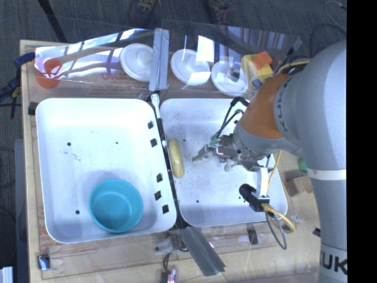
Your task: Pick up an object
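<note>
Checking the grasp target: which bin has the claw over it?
The right bin, holding the yellow object by its left wall. The claw hovers there; the left bin holds the blue bowl.

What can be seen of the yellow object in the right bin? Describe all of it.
The yellow object is a small, elongated, banana-like piece, pale yellow and smooth, possibly plastic. It lies flat with its long axis running up and down the camera view, on the floor of the right bin, close against that bin's left wall beside the divider. The gripper is to its right, apart from it.
</note>
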You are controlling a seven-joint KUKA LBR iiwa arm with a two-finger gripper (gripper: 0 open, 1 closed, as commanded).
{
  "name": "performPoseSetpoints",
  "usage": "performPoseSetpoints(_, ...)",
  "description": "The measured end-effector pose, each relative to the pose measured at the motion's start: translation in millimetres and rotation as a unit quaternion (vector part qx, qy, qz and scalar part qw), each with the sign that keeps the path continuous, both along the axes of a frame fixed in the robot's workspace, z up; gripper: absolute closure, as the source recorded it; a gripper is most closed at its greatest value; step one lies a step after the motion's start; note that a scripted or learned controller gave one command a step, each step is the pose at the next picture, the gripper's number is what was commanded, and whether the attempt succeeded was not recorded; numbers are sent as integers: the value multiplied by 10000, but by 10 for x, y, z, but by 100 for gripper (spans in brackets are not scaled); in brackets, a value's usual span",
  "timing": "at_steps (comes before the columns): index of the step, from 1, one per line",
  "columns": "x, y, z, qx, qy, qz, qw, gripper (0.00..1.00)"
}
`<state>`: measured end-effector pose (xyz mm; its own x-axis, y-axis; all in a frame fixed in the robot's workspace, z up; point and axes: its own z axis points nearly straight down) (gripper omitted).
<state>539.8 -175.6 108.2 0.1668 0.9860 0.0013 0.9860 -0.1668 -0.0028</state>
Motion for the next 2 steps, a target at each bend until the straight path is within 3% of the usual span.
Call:
performPoseSetpoints(1, -47, -313, 1220, -10, -15, -272, 9996, 0)
performPoseSetpoints(2, 558, 149, 569, -4, 7, -31, 10000, 0)
